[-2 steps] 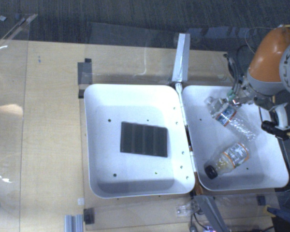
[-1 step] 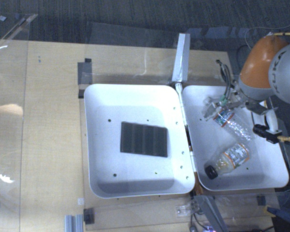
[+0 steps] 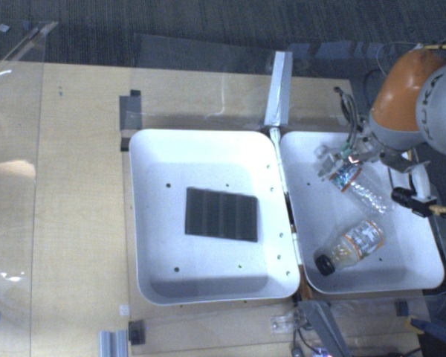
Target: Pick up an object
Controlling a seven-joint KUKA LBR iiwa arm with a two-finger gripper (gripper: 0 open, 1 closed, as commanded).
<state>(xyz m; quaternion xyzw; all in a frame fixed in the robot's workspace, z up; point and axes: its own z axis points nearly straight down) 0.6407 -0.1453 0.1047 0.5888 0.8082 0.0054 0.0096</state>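
Note:
My gripper (image 3: 340, 162) hangs low over the upper part of the right bin (image 3: 424, 272), under the arm's orange band (image 3: 405, 88). Right at its tip lies a clear crumpled plastic bottle (image 3: 368, 195) with a coloured label, stretching down and to the right. Whether the gripper touches it is unclear. A second clear bottle with a black cap (image 3: 353, 244) lies on its side nearer the bin's front, apart from the gripper. In the left bin (image 3: 141, 199) a flat dark grey ridged pad (image 3: 221, 215) lies near the middle.
A grey metal bar (image 3: 278, 88) stands behind the seam between the two bins. Cables (image 3: 420, 203) hang beside the arm along the right bin's right wall. Bare wooden bench (image 3: 59, 199) extends left of the bins.

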